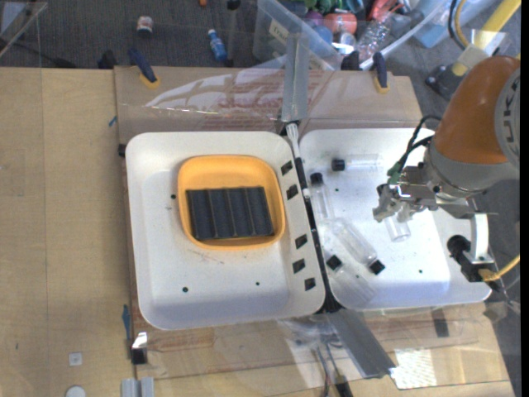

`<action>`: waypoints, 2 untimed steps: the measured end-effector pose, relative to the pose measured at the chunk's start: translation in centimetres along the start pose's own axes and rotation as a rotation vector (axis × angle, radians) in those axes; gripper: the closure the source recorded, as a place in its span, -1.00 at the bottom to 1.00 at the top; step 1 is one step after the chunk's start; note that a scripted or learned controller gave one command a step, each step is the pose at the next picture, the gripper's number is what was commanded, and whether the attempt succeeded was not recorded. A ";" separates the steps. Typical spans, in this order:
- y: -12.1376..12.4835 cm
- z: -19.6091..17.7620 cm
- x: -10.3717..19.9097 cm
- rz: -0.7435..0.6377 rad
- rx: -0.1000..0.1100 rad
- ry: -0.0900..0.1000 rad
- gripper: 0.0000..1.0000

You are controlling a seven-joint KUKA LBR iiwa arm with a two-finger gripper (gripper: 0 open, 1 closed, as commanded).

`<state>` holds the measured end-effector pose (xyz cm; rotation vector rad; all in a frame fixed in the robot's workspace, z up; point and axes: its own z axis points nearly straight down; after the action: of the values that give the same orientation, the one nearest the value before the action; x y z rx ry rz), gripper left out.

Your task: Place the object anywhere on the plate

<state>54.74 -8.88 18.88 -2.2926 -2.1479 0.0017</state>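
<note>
Hovering tool (395, 213) over right bin (430, 279)

even light, soft focus

the bench is brightly and evenly lit from above, with short faint shadows. the two white bins (165, 300) run close to washed out, and pale glare streaks the clear sheet (223, 98) behind them. the whole picture is slightly soft and grainy; small dark parts blur into blobs.

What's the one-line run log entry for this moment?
arm: over right bin | gripper: above clear object | plate: orange, left bin, holds dark ribbed block | placement: not yet done
</note>
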 end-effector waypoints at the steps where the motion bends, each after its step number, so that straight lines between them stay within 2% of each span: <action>1: 4.6 -1.1 2.9 -0.067 -0.003 0.000 1.00; 2: 9.8 0.3 3.7 -0.070 -0.003 0.000 1.00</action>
<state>64.71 -5.81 18.53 -2.2177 -2.2286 -0.0015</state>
